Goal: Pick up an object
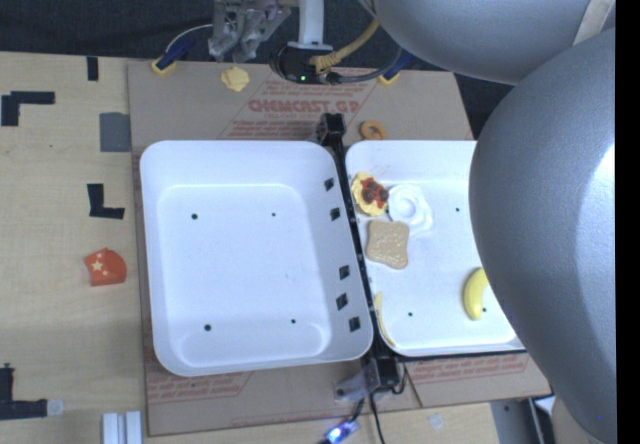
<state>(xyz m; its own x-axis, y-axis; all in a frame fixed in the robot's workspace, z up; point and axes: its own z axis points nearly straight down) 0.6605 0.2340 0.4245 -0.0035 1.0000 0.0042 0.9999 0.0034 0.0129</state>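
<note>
My gripper (pixel 238 40) hangs high at the back, beyond the left bin (pixel 240 262), over the cardboard sheet. Just below it a small yellow piece (pixel 236 79) lies on the cardboard, apart from the gripper. In the right bin (pixel 440 322) lie a red and yellow pizza slice (pixel 369 194), a white fried egg (pixel 411 208), a tan slice of toast (pixel 388 245) and a yellow banana (pixel 475 294). The grey arm covers that bin's right side.
A small tan ring (pixel 372 130) sits on the cardboard behind the right bin. A red piece (pixel 105 267) lies on the wooden bench left of the left bin. A black divider with clips (pixel 342 232) runs between the bins.
</note>
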